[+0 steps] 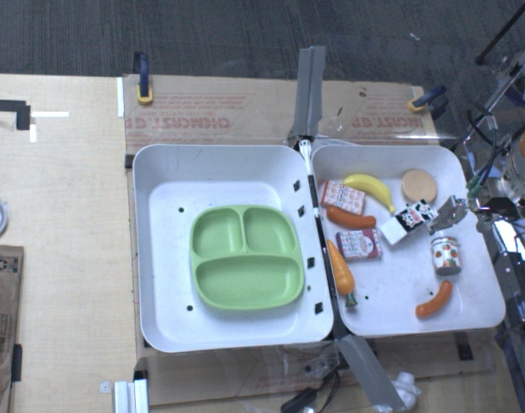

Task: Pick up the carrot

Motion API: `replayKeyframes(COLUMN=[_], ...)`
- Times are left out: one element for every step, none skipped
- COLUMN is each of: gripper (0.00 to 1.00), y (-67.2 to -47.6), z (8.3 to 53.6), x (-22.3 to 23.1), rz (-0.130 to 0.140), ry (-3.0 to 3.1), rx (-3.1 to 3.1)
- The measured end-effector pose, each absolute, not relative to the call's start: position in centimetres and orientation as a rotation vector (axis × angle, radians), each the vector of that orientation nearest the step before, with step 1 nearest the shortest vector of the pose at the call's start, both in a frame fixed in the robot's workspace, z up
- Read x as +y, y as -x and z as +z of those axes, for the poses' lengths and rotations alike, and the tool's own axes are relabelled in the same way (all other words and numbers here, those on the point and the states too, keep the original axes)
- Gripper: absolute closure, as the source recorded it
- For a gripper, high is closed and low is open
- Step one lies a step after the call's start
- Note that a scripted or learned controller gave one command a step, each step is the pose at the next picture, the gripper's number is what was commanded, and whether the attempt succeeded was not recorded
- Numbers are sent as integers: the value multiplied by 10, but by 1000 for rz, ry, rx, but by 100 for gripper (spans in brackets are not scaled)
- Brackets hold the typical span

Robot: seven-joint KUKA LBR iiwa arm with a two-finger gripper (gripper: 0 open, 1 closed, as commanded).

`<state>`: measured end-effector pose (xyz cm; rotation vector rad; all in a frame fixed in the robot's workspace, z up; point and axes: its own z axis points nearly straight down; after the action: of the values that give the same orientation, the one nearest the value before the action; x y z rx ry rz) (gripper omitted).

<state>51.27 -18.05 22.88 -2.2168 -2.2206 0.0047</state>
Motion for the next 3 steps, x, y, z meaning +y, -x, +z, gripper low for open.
replayKeyframes(gripper=[0,0,0], y=[-495,-505,-543], z=[91,200,165], x=[-109,-204,-129], rz=[2,2,3], ry=[2080,1977,2016], rx=[-2352,-2442,-2407])
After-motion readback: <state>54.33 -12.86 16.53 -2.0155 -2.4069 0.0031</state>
